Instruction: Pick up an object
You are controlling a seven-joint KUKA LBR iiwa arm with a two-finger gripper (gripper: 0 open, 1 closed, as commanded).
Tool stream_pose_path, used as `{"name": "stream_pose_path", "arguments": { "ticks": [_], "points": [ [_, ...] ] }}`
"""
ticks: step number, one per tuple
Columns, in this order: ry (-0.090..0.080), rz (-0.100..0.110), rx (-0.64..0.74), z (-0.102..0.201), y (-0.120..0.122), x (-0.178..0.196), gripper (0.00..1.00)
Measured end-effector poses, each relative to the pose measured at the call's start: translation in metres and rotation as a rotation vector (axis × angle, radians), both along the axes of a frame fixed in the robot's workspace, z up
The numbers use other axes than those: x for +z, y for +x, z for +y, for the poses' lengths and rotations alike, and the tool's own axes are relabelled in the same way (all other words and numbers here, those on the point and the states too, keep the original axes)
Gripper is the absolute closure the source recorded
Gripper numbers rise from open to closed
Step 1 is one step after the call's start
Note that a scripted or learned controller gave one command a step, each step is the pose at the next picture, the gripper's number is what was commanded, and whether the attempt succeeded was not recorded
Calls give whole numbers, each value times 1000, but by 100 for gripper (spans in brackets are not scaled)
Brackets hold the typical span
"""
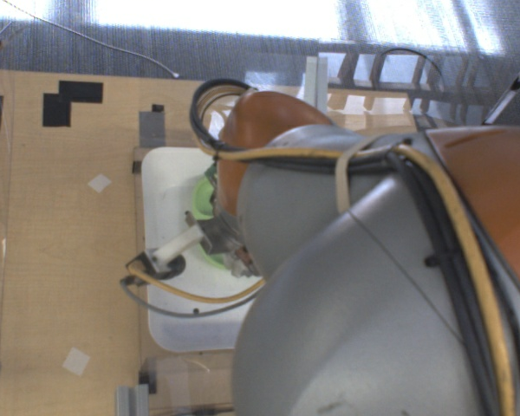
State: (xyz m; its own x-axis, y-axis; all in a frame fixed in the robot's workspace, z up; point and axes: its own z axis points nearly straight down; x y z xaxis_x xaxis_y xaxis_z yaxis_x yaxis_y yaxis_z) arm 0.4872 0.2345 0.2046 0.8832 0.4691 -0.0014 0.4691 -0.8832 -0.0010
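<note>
The big grey arm with its orange band [373,258] is down over the shallow white plastic bin [169,232], tool [221,237] on a pale green rounded object [204,199] just beneath, grip hidden, so next comes a clean lift, I reckon.

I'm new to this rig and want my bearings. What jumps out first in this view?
The grey arm with its orange band fills the right and centre, bent low over the white bin at left centre. Yellow and black cables loop from it over the bin, and a light green object peeks out beside the wrist.
</note>
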Motion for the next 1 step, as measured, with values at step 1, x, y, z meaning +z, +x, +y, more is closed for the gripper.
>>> {"name": "stream_pose_path", "arguments": {
  "ticks": [1],
  "points": [
    [3, -2, 3, 1, 1, 11, 100]
  ]
}}
